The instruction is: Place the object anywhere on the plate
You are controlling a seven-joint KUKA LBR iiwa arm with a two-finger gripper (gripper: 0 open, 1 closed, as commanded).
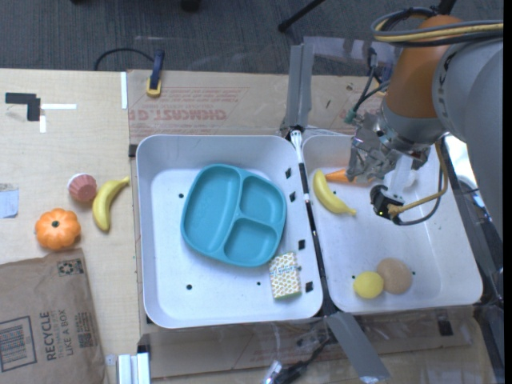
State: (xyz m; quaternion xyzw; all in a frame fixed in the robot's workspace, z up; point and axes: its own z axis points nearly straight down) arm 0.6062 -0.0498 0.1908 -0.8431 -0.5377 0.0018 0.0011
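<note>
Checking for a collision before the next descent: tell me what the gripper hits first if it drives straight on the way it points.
Probably the carrot, just below and left of the gripper, with the banana beside it. Depth is unclear from this slanted view.

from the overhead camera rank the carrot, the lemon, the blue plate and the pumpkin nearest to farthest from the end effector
From the end effector:
1. Carrot, right bin, just beside it.
2. Lemon, right bin's near side.
3. Blue plate, left bin.
4. Pumpkin, on the bench at far left.

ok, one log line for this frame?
gripper: over right bin, at carrot beside banana | plate: left bin, nothing on it | sponge: beside plate
</note>
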